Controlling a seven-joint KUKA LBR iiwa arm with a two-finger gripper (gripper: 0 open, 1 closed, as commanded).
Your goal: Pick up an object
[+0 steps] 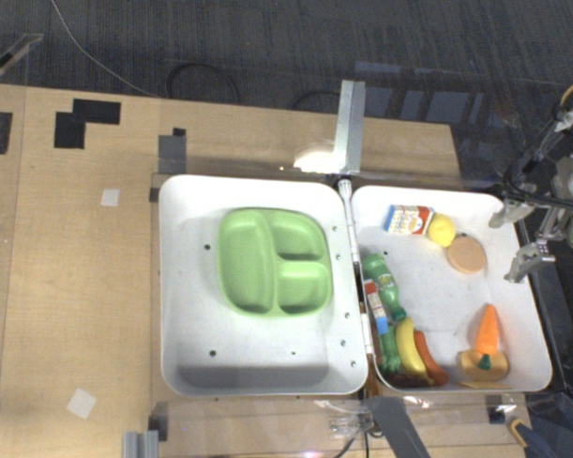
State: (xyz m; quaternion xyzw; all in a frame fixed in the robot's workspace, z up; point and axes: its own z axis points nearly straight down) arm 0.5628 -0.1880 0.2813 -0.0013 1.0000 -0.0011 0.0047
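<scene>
Two white bins are sitting side by side on the wooden bench (pixel 68 291). My claw (pixel 530 243) is hanging over the right bin's (pixel 426 275) far-right rim w/ fingers apart, gripping nothing, probably. Carrot (pixel 488 329) is lying nearby; green tray (pixel 271 260) is resting in the left bin (pixel 186 295).

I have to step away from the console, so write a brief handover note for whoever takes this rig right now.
Gripper: at the right bin's right edge, nothing held; whether it is open is unclear.
Right bin: small carton, yellow lemon, tan disc, green bottle, banana, red sausage, carrot on a yellow piece.
Left bin: green divided plate.
Done: nothing picked.
Left: choose an object, descend, grasp, lift.
</scene>
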